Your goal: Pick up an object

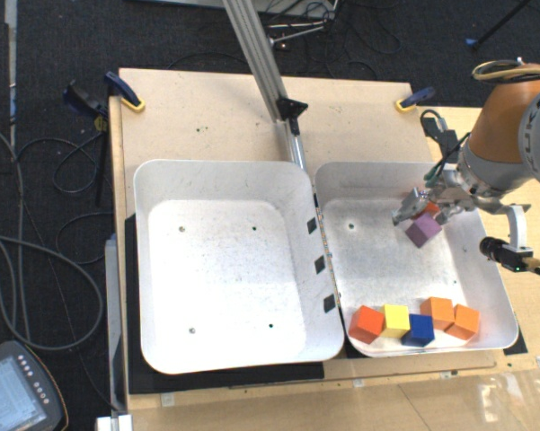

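Purple block (423,232) sits between the jaws (422,212), clamped and raised above the floor of the right bin (341,268), upper half. Arm (512,137) reaches in from the right. Along that bin's near wall: orange cube (367,323), yellow cube (396,318), blue cube (420,329), two more orange cubes (453,316), touching in a row. Left bin (157,187) alongside on the surface (207,115).
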Motion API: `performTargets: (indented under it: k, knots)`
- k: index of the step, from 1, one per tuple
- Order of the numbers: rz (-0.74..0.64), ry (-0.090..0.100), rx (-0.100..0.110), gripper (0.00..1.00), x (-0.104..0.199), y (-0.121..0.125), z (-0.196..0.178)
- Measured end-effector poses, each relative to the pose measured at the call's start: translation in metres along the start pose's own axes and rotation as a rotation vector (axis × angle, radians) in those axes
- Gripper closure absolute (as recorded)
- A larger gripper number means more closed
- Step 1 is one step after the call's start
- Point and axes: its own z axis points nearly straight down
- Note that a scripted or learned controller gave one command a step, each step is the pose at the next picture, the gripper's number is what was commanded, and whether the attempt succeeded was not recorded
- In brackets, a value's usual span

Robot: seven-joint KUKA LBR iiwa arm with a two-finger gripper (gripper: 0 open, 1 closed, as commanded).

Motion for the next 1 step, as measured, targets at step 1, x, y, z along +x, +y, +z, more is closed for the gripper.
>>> performTargets:
  k: [1]
  knots:
    - [0.001,-0.003,-0.008,1.00,-0.0009,0.0018,-0.0141]
